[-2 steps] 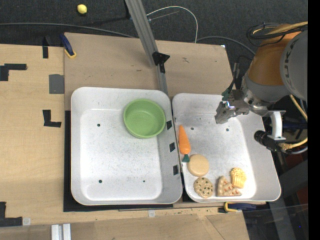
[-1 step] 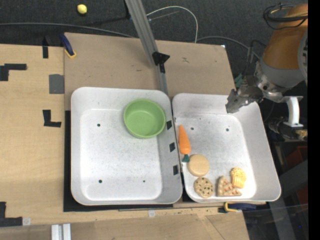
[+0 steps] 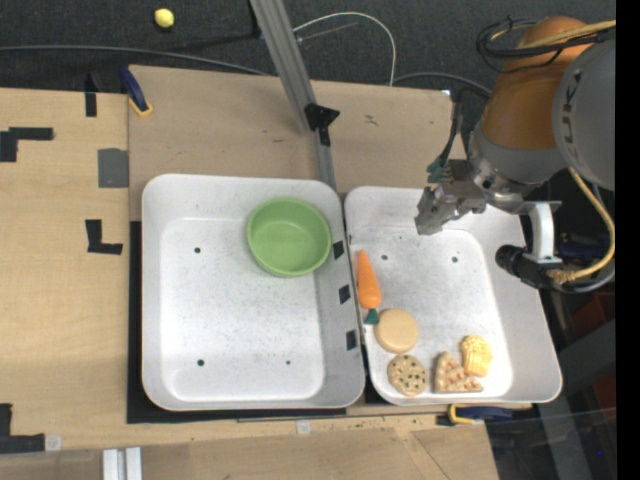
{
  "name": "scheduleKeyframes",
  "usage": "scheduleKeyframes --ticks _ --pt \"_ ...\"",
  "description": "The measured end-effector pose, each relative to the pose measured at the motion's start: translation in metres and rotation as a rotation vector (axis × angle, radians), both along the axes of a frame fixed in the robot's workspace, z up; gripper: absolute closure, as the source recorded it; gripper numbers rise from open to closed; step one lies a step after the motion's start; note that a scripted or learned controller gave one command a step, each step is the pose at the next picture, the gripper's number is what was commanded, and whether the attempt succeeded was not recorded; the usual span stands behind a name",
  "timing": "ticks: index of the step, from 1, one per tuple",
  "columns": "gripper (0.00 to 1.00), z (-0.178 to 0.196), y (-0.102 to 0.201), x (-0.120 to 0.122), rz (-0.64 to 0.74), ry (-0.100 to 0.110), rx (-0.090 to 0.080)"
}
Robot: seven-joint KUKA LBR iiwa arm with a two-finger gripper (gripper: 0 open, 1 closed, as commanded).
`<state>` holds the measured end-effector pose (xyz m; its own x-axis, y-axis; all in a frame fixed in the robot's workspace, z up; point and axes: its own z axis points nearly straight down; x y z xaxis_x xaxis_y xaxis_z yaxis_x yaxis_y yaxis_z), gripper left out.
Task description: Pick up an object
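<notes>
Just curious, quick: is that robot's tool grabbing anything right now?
Tool: over the back of the right bin, nothing seen in it; open or closed cannot be told.

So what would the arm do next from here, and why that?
Probably move toward the near end of the right bin and lower. The gripper hangs over that bin's far end, above bare floor, while the toy carrot, round bun, cookie and corn piece lie clustered at the near end. The carrot looks closest, so it seems a sensible first target.
</notes>
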<state>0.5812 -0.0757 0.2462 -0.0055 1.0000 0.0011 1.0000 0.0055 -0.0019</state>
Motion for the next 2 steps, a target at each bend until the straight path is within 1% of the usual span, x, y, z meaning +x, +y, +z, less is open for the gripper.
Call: scheduleKeyframes --ticks 1,2 --pt "1.00 0.005 0.047 0.004 -0.004 0.000 -0.001" --pt "1.00 -0.011 0.098 0.005 0.000 0.002 -0.001"
